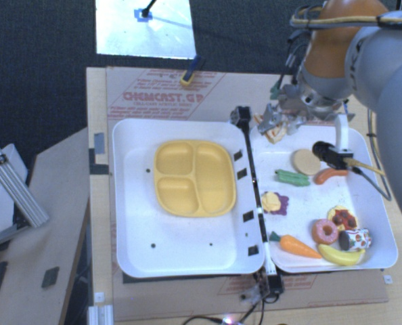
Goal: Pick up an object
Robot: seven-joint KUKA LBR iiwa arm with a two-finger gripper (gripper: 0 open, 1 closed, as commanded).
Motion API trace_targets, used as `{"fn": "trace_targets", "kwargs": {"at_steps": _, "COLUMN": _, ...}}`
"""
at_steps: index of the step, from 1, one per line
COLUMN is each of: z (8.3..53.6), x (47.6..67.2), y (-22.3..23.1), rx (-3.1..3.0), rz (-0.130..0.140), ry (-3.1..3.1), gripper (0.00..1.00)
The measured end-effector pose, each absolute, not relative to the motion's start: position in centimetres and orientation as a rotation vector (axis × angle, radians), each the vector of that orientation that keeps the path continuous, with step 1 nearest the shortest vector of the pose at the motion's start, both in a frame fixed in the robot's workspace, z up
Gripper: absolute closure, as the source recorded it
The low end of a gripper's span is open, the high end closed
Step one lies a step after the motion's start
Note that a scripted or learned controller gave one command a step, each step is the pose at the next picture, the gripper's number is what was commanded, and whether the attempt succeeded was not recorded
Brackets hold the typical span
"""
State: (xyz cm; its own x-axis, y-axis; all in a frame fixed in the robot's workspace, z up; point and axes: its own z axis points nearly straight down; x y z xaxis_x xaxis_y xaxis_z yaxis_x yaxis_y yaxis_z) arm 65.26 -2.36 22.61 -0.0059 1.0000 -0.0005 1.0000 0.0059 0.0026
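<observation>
Gripper sits low at the 12 o'clock end of the right bin, fingers closed round a tan, waffle-looking toy piece just off the bin floor. Red print on the cardboard sheet behind the bins reads "CHEMCAST", rest too faint to make out. Left bin has a yellow divided tray; right bin, 3 to 6 o'clock: cookie, green pod, carrot, donut, banana.
</observation>
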Motion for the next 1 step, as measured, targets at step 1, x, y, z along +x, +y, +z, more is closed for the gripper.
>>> {"fn": "trace_targets", "kwargs": {"at_steps": 1, "z": 21.61, "x": 66.09, "y": -2.64, "rx": 2.214, "rz": 0.001, "ry": 2.226, "gripper": 1.0}}
